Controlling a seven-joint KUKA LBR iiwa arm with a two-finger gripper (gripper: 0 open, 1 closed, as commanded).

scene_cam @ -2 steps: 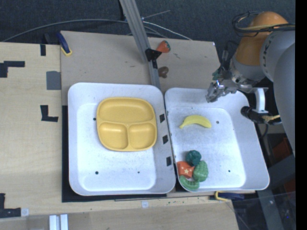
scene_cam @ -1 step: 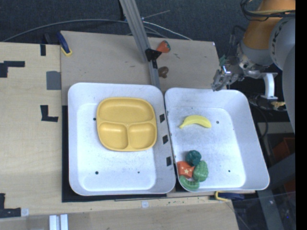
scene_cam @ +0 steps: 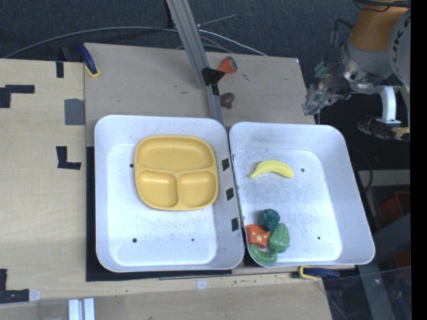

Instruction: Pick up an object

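A yellow banana [scene_cam: 271, 170] lies in the upper middle of the right bin [scene_cam: 333, 179]. Near that bin's front left corner sits a cluster of small toys: a dark teal piece [scene_cam: 269, 218], an orange-red piece [scene_cam: 257, 235] and green pieces [scene_cam: 277, 240]. My gripper [scene_cam: 315, 103] hangs above the bench just beyond the right bin's far right corner, well away from the banana and the toys. Nothing shows between its tips.
A yellow divided plate [scene_cam: 176, 172] lies in the left bin [scene_cam: 113, 199]. A grey metal pole [scene_cam: 193, 45] slants down to the junction of the two bins. An orange clamp [scene_cam: 227, 64] and a brown piece [scene_cam: 227, 100] sit on the bench behind the bins.
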